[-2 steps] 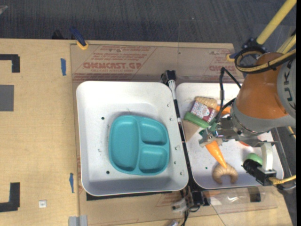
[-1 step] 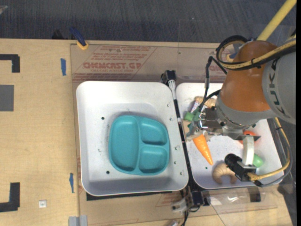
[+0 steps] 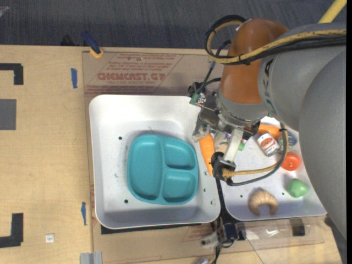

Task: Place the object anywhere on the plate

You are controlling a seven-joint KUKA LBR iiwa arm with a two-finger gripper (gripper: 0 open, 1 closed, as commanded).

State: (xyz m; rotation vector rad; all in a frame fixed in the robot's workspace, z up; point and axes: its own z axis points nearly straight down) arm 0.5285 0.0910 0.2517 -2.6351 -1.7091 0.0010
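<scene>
A teal divided plate (image 3: 162, 169) lies in the left white bin (image 3: 107, 120). An orange carrot (image 3: 207, 152) sits lengthwise at that bin's right edge, just right of the plate and over the ridge between the two bins. The gripper (image 3: 215, 136) hangs right above the carrot's upper end, and the wrist hides that end. Whether the carrot is gripped or only lies beneath the gripper cannot be made out.
The right bin (image 3: 275, 216) holds a croissant-shaped piece (image 3: 263, 201), a green object (image 3: 297, 188), a red-orange ball (image 3: 290, 161), a red-and-white can (image 3: 268, 144) and an orange piece (image 3: 270, 130). Black and yellow cables (image 3: 242, 172) loop below the wrist.
</scene>
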